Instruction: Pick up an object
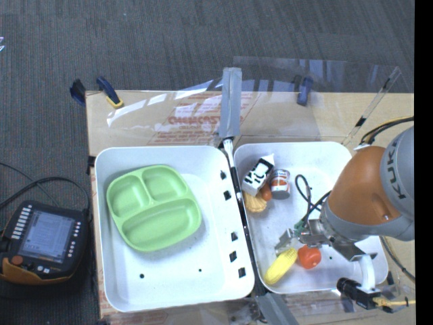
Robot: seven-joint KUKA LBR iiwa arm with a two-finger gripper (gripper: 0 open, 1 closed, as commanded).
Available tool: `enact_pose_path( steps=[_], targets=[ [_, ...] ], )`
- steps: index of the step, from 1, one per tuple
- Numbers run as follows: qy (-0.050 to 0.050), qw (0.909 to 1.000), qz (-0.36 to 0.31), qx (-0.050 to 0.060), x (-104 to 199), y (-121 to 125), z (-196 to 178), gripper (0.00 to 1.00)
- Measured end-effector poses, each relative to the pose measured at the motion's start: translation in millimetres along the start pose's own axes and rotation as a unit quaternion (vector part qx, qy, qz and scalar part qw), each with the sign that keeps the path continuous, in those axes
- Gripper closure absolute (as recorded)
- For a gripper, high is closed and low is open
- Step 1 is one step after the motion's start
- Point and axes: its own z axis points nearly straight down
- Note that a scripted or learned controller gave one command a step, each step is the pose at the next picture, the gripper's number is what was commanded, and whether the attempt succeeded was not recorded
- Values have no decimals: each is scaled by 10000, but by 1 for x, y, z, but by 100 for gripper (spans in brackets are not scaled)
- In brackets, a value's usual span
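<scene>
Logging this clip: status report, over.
Gripper low in right bin, grip unclear. Red tomato and yellow corn beside it. Cable loops nearby.

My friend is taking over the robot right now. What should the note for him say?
Gripper: low in the right bin, just above the corn and the tomato. I cannot tell its state or whether it holds anything.
Other things in the right bin: a black-and-white carton, a small can, a bread piece.
Left bin: a green plate.
Done: nothing visibly lifted.
Left: grasp one thing and raise it.
</scene>
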Motion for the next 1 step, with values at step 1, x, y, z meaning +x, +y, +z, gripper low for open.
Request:
enact_pose_path(
  steps=[1],
  targets=[
    [9,10000,24,14,-1,0,-8,100]
  ],
)
